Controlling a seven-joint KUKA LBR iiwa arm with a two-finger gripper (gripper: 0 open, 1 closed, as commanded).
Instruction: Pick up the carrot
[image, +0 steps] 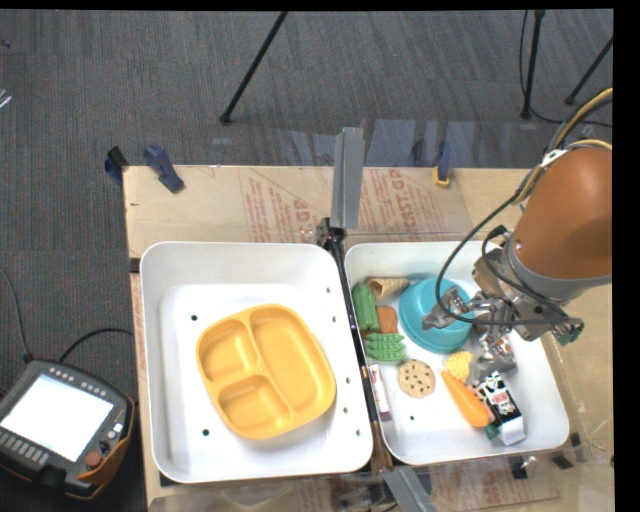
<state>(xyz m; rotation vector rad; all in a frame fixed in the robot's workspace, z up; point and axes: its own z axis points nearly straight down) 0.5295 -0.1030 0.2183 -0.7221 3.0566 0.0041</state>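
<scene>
1. The carrot lies slantwise in the right bin, between the cookie and the milk carton.
2. The gripper hangs just above it; honestly can't tell how the jaws stand.
3. Best bet: straddle the carrot's narrow width mid-body, steering clear of the carton.

The gripper sits under the arm's wrist so that its fingers cannot be made out, the arm runs off the right edge, the blue bowl is partly covered by the wrist, and the carrot has its lower tip tucked behind the small carton.
</scene>
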